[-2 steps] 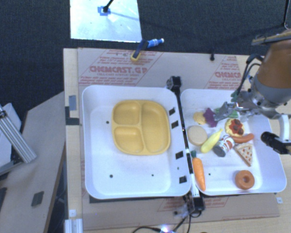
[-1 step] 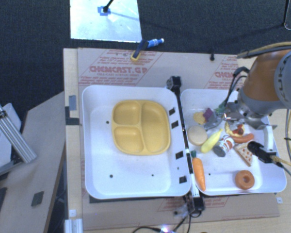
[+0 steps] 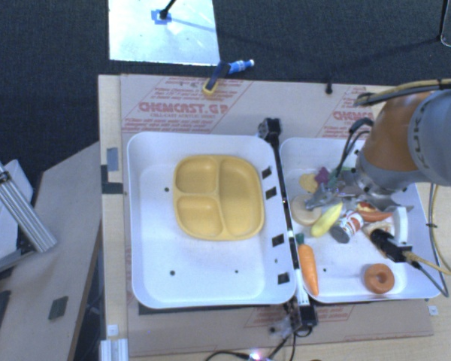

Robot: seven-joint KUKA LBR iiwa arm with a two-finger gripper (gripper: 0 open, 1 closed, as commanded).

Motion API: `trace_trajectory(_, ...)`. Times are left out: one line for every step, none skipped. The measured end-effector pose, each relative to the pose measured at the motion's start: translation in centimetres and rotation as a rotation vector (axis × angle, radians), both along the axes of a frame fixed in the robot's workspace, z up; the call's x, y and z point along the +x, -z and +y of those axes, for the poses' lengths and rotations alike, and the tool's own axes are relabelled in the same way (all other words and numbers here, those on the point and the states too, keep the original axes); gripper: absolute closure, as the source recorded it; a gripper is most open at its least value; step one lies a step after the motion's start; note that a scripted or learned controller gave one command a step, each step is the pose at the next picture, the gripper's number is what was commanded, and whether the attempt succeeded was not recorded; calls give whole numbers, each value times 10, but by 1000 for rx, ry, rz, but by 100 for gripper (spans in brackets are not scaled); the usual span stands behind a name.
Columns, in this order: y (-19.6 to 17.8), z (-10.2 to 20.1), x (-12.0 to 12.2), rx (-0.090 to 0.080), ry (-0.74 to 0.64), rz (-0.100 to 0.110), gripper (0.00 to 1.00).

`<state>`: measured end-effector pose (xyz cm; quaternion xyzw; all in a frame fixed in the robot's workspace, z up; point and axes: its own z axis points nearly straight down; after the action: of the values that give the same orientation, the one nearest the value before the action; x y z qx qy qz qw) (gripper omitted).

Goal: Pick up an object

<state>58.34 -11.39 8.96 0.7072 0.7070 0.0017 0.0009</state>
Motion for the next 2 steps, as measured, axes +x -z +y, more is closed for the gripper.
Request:
trace_trajectory(-14,0,3,0,-2,-8,100)
trace_trajectory(-58,-3,2,-2,-4,-1,100)
